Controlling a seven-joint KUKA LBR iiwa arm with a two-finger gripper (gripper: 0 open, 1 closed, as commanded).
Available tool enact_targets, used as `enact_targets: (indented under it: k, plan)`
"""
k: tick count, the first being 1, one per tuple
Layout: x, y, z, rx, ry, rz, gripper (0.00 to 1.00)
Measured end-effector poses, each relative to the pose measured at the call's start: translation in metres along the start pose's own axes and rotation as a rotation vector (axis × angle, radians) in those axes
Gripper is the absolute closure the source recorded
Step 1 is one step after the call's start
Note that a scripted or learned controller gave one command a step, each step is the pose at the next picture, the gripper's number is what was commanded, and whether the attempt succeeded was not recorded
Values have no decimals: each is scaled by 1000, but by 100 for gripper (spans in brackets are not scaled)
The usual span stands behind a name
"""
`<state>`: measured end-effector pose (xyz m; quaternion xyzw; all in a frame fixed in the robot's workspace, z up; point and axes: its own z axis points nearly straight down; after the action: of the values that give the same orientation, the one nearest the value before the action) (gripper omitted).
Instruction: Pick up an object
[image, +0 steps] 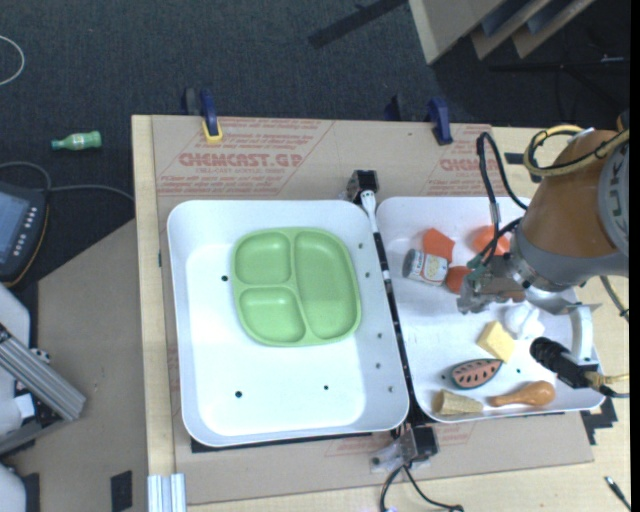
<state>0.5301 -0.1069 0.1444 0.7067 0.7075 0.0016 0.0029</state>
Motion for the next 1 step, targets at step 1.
enact_targets:
  k: [1]
  plan:
    - [8, 3, -61, -2, 0, -1, 100]
